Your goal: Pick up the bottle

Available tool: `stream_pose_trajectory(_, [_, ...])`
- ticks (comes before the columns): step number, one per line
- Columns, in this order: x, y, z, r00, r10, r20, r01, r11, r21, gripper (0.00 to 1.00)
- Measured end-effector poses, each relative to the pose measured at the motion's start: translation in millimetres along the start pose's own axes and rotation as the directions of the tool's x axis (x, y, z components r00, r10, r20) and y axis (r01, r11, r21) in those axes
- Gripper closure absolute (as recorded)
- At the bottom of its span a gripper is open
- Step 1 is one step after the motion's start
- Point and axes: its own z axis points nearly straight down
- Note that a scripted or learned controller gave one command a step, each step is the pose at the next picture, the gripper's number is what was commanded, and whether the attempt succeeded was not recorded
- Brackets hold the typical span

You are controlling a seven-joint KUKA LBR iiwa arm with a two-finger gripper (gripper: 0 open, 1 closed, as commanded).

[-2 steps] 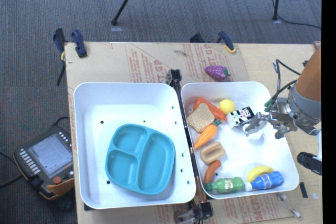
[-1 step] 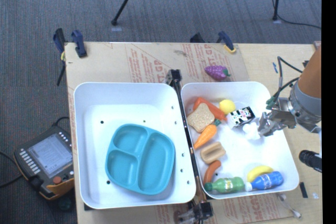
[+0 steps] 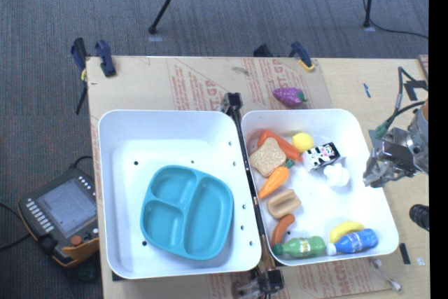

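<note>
Your pincer (image 3: 383,166) sits at the right edge of the frame, just outside the right wall of the right bin (image 3: 364,129), about level with the bin's middle. You cannot tell from this angle how far its jaws stand apart, and nothing shows in its grip.

Look to the lower right of the frame for the bottles. You have a green bottle (image 3: 302,247) lying on its side against the near wall of the right bin, and a blue bottle (image 3: 355,241) lying beside it toward the bin's lower right corner. Both are well apart from the pincer. A yellow banana (image 3: 346,229) rests just above the blue bottle, touching or nearly touching it.

Moving up the bin, you see a sausage (image 3: 283,226) just beside the green bottle's cap end, then a bun (image 3: 283,203), a carrot (image 3: 274,181) and a slice of bread (image 3: 267,157). Toward the upper right of the bin lie a lemon (image 3: 302,142), a small milk carton (image 3: 322,155) and a white object (image 3: 337,175).

In the left bin (image 3: 115,150) a blue divided plate (image 3: 187,211) lies flat. Above the right bin, on the bench (image 3: 196,84), you see a purple bunch of grapes (image 3: 288,96).
</note>
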Motion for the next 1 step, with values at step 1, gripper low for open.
stream_pose_trajectory(1, [-2.7, 1.2, -43.4, 0.959, 0.284, 0.000, -0.284, 0.959, 0.000, 1.00])
